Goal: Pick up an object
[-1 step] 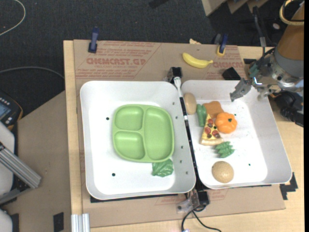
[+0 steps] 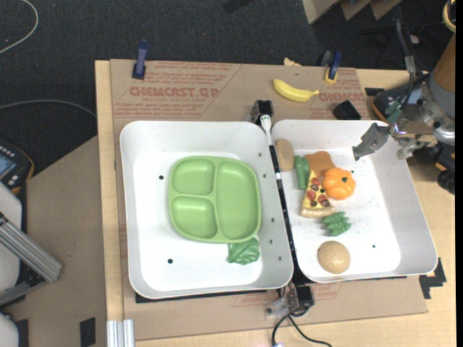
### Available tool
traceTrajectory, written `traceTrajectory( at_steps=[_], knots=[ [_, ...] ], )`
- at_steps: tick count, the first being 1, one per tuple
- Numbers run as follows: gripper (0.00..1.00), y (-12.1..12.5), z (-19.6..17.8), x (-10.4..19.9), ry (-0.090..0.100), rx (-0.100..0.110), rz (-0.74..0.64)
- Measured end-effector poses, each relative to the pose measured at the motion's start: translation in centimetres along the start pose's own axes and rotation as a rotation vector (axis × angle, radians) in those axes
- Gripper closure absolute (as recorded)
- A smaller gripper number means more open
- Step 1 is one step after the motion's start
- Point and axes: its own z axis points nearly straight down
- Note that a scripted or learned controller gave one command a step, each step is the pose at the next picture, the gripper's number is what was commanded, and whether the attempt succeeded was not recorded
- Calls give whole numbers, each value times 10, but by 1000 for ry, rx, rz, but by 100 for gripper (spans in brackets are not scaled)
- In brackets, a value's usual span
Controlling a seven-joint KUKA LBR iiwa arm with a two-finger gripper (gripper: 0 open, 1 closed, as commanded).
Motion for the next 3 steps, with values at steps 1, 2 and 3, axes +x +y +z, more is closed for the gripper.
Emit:
traceTrajectory(
  at_steps=[1,2,3],
  knots=[
    [0,-46,-147,56,0,-13,-5],
    [0,-71,-218,41,-3,-9,3],
    [100,-69,-224,42,-3,-4,1]
  ],
)
